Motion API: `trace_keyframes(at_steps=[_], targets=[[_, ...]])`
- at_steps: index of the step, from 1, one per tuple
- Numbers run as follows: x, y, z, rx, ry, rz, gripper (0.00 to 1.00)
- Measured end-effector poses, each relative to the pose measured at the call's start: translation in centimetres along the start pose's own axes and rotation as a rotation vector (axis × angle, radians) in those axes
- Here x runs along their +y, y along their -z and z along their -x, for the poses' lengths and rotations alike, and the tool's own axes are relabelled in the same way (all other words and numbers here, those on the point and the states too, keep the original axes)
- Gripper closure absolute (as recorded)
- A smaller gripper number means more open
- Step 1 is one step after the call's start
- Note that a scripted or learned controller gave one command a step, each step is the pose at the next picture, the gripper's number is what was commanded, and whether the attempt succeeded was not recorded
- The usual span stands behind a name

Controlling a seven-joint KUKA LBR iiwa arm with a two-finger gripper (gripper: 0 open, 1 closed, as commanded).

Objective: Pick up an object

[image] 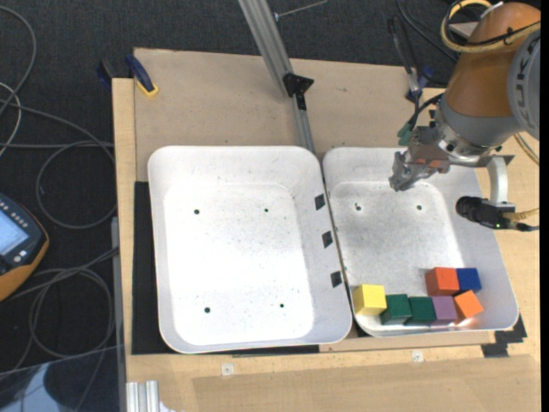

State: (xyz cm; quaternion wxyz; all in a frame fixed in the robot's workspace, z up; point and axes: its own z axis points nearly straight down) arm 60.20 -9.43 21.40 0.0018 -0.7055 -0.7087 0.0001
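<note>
Several small blocks lie along the front edge of the right bin [377, 230]: a yellow block [370, 298], two green blocks [397, 308] [421, 310], a purple block [444, 308], an orange block [468, 304], a red-orange block [444, 279] and a blue block [468, 278]. My gripper [403, 177] hangs over the far part of the right bin, well behind the blocks and apart from them. Nothing shows between its fingers.
The left bin [236, 243] sits beside the right one, with black clips [326, 239] along the shared edge. A slanted metal pole [274, 50] rises behind the bins. A blue clamp [141, 75] sits at the bench's far left corner. Cables lie on the floor at left.
</note>
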Motion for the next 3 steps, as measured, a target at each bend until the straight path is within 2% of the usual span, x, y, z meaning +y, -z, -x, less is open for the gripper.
trace_keyframes(at_steps=[1, 3], targets=[[-0.6, 0.0, -5.2, 0.001, 0.001, 0.001, 1.0], [-5.2, 0.8, -15.9, 0.001, 0.003, -0.001, 1.0]])
